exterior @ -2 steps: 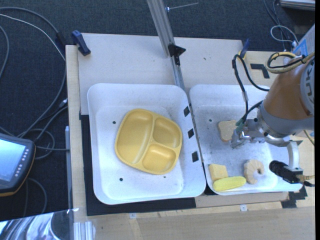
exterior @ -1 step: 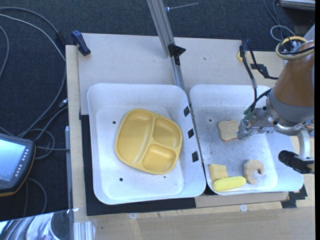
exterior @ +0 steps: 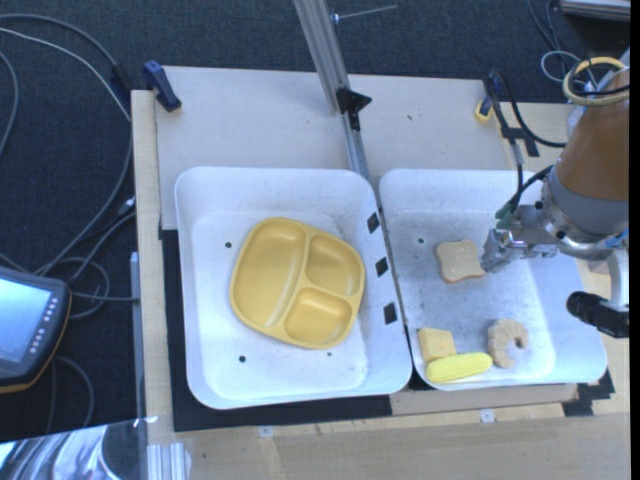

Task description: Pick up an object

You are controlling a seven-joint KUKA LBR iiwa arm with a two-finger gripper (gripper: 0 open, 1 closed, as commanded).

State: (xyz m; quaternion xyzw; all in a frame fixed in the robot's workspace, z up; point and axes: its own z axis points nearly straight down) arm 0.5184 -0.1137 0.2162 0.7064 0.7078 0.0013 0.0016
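Dark carpet is surrounding a bench (exterior: 250, 98) bearing two white bins. A yellow tray (exterior: 297, 282) is lying in the left bin (exterior: 200, 208). The gripper (exterior: 495, 252) is hanging low in the right bin (exterior: 400, 193), just beside a toast slice (exterior: 458, 261); whether it is gripping anything, I cannot tell. Nearer, a cheese block (exterior: 435, 343), a corn cob (exterior: 459, 368) and a biscuit (exterior: 506, 341) are resting.
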